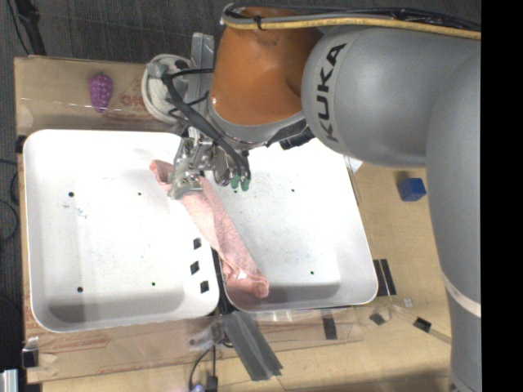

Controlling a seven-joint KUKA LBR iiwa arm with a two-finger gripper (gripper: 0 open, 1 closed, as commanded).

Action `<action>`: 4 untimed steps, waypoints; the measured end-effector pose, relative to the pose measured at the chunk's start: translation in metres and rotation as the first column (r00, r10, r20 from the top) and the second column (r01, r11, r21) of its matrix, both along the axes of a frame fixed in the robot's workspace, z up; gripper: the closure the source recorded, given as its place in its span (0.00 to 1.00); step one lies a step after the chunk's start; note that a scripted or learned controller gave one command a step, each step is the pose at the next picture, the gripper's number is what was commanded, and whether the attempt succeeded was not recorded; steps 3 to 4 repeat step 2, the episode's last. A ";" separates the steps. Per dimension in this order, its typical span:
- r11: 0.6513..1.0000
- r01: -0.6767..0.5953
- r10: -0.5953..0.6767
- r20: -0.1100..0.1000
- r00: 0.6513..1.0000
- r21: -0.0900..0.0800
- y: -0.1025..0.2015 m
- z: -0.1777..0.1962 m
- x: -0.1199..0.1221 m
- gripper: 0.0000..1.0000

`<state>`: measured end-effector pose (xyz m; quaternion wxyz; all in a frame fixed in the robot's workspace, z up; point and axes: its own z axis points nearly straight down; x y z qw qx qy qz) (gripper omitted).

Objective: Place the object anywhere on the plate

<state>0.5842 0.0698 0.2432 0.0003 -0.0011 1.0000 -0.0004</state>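
Arm [384, 80]: grey, with an orange band above the wrist, reaching in from the right and covering the upper right of the right bin; it angles down toward the seam between the two bins.
Left bin [98, 243]: shallow, white, its floor bare across the middle and the left side, with wide open room there; its right wall touches the right bin.
Right bin [319, 235]: white, with free floor in the lower right part; its upper part lies under the arm.
Bench [392, 219]: brown strip open along the right of the right bin and along the top edge behind the left bin.
Pink cloth [221, 231]: long and limp, lying slantwise over the shared walls of the bins, its upper end in the left bin near the top right corner, its lower end bunched in the right bin near the bottom left corner.
Gripper [186, 178]: pointing down at the upper end of the pink cloth; the fingers seem to touch the cloth, but I cannot tell whether they pinch it.
Blue block [413, 189]: on the bench, right of the right bin, well apart from the cloth.
Purple object [100, 91]: on the bench behind the left bin, near its top left corner.
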 end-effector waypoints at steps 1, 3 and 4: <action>1.000 -0.003 0.003 -0.002 1.000 -0.001 0.049 -0.010 -0.012 1.00; 1.000 -0.002 0.002 -0.002 1.000 0.000 0.049 -0.010 -0.012 0.00; 1.000 -0.002 0.002 -0.002 1.000 0.000 0.049 -0.010 -0.012 0.00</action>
